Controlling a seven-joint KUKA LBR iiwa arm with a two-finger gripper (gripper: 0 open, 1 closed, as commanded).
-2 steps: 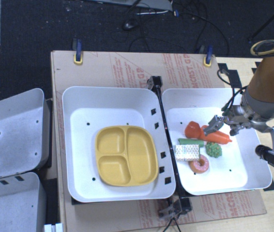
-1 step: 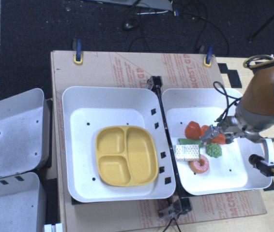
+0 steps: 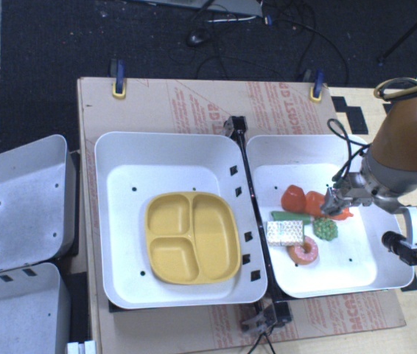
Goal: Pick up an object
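The right bin (image 3: 356, 271) holds a cluster of small items: a red pepper-like piece (image 3: 294, 197), another red piece (image 3: 314, 201), a green broccoli-like piece (image 3: 326, 229), a white speckled block (image 3: 285, 232), a pink ring (image 3: 303, 251) and a thin green strip (image 3: 291, 216). My gripper (image 3: 334, 204) reaches in from the right and sits low over the red piece and the broccoli, at the cluster's right side. Its tips are dark and merge with the items beneath them.
The left bin (image 3: 120, 198) holds a yellow divided plate (image 3: 192, 237). A black divider (image 3: 251, 205) runs between the bins. The grey arm with its orange band (image 3: 407, 135) crosses the right bin's far right corner. Spare white bins (image 3: 17, 198) lie at the left.
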